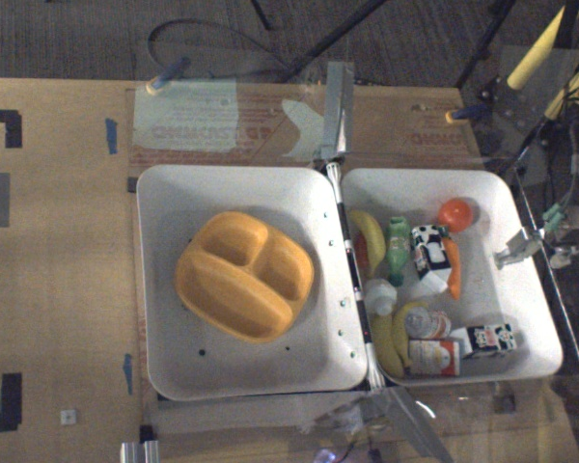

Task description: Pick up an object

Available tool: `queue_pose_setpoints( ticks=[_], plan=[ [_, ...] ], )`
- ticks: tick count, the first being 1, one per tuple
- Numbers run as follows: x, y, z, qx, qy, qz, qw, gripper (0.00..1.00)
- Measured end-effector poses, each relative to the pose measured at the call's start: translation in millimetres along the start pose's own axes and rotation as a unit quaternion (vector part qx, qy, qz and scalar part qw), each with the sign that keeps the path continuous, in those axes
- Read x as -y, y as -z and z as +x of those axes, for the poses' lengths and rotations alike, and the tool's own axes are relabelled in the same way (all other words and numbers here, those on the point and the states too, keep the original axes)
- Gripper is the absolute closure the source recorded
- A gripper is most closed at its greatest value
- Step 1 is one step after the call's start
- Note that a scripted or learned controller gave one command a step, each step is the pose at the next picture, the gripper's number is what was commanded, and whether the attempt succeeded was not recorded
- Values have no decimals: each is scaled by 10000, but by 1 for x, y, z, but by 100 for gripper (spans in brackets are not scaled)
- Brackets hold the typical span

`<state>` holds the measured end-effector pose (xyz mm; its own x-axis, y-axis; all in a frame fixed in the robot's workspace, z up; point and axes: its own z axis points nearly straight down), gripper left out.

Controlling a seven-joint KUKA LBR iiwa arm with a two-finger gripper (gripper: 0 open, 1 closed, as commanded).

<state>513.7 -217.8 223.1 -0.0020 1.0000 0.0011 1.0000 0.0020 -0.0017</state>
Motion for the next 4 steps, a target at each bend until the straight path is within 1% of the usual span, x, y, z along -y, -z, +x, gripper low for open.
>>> queue_pose_setpoints(
  ticks=[1,2,3,4],
  plan=[
    [-37,-112,27,51,72,-147,9999,0],
    [-75,-113,32,34,-367,-104,9993,0],
    [-90,-116,45,99,1013,-191,9946,0],
    [-93,-102,51,53,1029,-230,9944,100]
  ],
)
